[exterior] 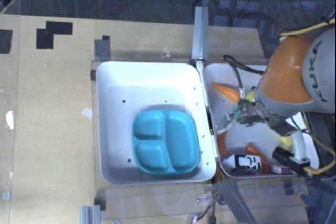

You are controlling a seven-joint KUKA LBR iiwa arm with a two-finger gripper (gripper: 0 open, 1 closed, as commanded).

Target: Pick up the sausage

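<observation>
Near clutter: A black-and-white object [247,161] lay against the near wall of the right bin [245,135], with a reddish piece [254,149] just beyond it. A descent drifting right could have closed on either one instead.
Sausage: What I judged to be the sausage [222,143], brownish-red and elongated, lay in the right bin close against its left wall, to the near-left of the gripper and apart from it.
Wall risk: With so little room beside it, the left side of the gripper could have struck the wall, or the sausage could have rolled aside.
Gripper: The gripper [234,115] hung over the middle of the right bin. Whether it was open or closed could not be told, and nothing was seen held in it.
Carrot: A carrot [227,92] lay just far of the gripper. Similar in shape and colour, it risked being mistaken for the target.
</observation>
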